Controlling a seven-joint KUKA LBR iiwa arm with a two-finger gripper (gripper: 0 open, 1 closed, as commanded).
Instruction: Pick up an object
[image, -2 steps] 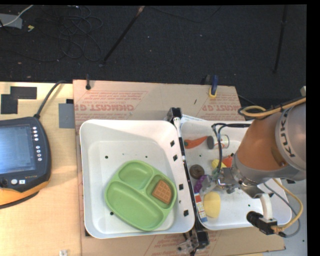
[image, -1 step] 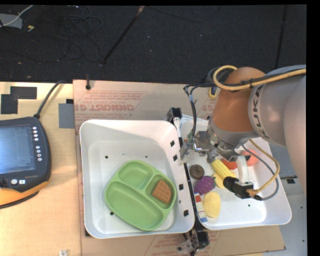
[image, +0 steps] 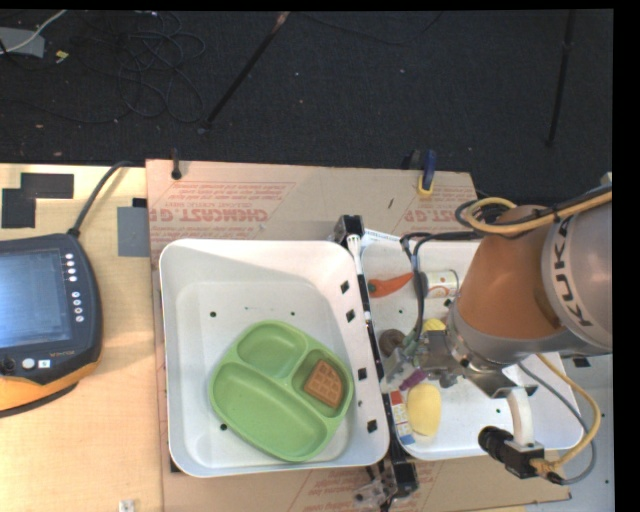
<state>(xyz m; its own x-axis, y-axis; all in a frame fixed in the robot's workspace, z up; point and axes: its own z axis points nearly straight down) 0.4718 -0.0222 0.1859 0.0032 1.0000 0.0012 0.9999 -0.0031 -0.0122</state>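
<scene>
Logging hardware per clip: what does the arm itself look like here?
A bulky arm with a wide orange band and a silver-grey segment bearing black KUKA lettering. Yellow and black cables loop around it. The gripper is dark metal.

You can read "KUKA" in dark letters on the grey arm (image: 585, 290) at the right edge, running vertically and partly cut off. On the cardboard sheet (image: 300, 195) under the bins you see red print, upside down and mirrored from your view; it looks like a brand or handling mark, but the letters are not clear enough to spell out. More faint red print sits on the cardboard's near edge, also unreadable.
</scene>
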